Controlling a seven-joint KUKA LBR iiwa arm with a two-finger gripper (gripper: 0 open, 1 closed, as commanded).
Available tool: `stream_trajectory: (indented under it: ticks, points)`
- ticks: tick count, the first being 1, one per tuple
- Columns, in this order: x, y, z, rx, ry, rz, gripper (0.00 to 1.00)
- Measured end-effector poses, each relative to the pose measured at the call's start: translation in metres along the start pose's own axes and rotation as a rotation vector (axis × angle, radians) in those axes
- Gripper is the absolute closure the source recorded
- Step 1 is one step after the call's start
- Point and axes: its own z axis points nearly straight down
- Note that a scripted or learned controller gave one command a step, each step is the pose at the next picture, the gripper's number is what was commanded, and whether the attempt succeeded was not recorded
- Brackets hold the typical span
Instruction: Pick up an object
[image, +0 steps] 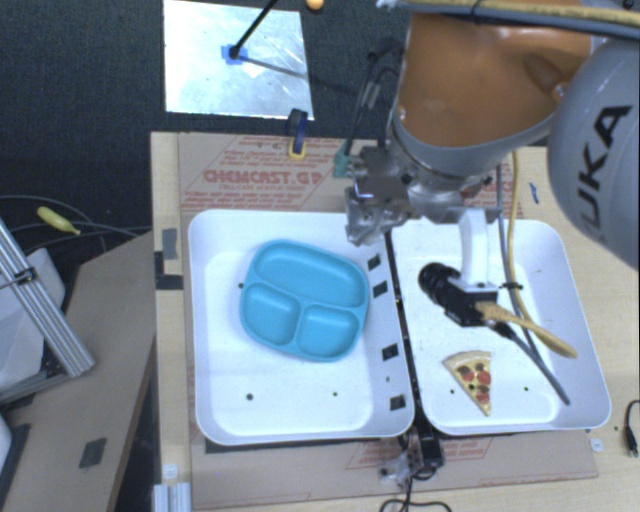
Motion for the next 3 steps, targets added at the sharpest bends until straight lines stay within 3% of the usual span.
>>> stream_trajectory:
  ticks: [3]
  points:
    - [0.000, 0.002, -0.033, -0.009, 0.002, -0.013, 1.00]
